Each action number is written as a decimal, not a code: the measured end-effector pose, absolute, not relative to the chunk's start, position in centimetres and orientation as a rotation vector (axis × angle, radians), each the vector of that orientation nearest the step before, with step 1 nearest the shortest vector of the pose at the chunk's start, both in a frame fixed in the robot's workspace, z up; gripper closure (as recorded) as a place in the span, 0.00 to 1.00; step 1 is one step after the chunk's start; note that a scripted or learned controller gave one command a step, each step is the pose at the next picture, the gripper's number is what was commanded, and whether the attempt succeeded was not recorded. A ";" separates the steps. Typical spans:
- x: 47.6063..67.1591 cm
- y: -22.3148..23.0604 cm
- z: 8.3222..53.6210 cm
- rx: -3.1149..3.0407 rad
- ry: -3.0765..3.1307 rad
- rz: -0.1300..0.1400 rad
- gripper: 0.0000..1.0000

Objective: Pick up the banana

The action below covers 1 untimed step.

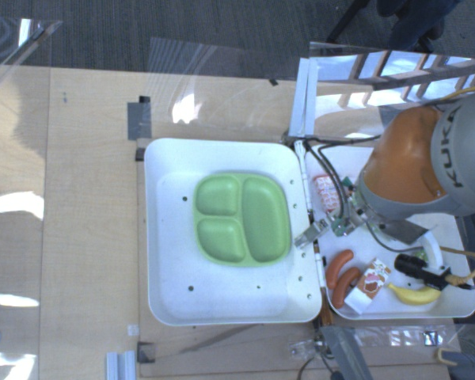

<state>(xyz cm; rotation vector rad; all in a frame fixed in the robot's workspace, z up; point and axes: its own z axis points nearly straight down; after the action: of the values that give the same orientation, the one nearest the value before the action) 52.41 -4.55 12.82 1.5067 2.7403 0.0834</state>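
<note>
banana (pixel 414 294) in rt bin | pincer (pixel 326 229) poss. over bin divider

Green plate (pixel 244 218) in left bin (pixel 166 291); banana (pixel 416 294) in right bin (pixel 459 311).

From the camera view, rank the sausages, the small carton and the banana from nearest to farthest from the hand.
1. Sausages, just below the hand.
2. Small carton, right of the sausages.
3. Banana, farther right still.
</note>
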 end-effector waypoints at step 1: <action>52.4 -4.5 12.8 1.481 2.753 0.084 0.00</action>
<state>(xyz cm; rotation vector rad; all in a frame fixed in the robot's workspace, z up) 52.42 -4.53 12.81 1.4811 2.7533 0.0837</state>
